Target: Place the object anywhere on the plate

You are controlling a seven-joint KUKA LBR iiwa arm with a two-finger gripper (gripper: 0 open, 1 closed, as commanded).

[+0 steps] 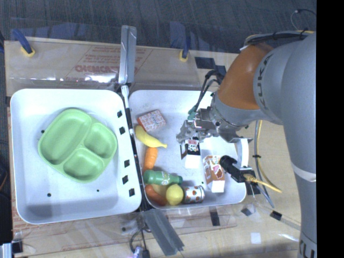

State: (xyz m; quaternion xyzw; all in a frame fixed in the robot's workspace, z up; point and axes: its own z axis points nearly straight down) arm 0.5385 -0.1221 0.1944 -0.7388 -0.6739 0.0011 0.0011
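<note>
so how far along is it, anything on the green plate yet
Done: nothing yet. The green plate in the left bin carries no object. In hand: the gripper is low in the right bin, over a small black-and-white carton; a grasp can't be confirmed. Left: lift one item, carry it across, set it on the plate. The banana, carrot and lemon lie untouched.

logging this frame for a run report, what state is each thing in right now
hand: low over the right bin, above a small black-and-white item; grip unclear
green plate: flat in the left bin, nothing on it
banana: lying in the right bin
carrot: lying below the banana
green bottle: on its side
lemon: against the bin's front wall
carton: lying flat
</note>
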